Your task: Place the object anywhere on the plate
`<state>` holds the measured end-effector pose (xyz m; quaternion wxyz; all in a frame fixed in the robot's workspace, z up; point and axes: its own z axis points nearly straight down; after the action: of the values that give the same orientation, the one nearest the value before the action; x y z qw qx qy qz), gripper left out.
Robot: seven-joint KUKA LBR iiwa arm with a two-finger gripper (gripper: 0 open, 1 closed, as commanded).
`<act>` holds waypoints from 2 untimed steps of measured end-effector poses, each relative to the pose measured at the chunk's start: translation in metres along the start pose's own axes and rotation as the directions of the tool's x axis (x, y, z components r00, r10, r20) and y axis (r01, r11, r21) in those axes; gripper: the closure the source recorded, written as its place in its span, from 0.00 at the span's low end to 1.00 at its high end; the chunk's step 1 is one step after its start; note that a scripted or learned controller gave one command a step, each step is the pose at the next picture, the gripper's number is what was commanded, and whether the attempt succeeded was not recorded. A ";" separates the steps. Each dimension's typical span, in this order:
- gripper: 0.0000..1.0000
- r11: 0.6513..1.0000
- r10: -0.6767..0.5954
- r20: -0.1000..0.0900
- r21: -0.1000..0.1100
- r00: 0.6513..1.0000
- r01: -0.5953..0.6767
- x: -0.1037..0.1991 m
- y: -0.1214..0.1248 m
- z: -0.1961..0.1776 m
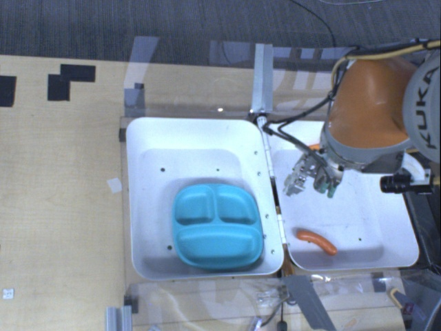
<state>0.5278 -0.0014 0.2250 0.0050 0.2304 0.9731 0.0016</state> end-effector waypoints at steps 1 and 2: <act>1.00 0.977 -0.212 -0.002 0.000 0.977 0.213 -0.034 0.009 0.040; 1.00 0.892 -0.452 0.001 0.000 0.892 0.452 -0.065 -0.002 0.039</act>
<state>0.5849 -0.0322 0.1869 0.0059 -0.0018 1.0000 0.0006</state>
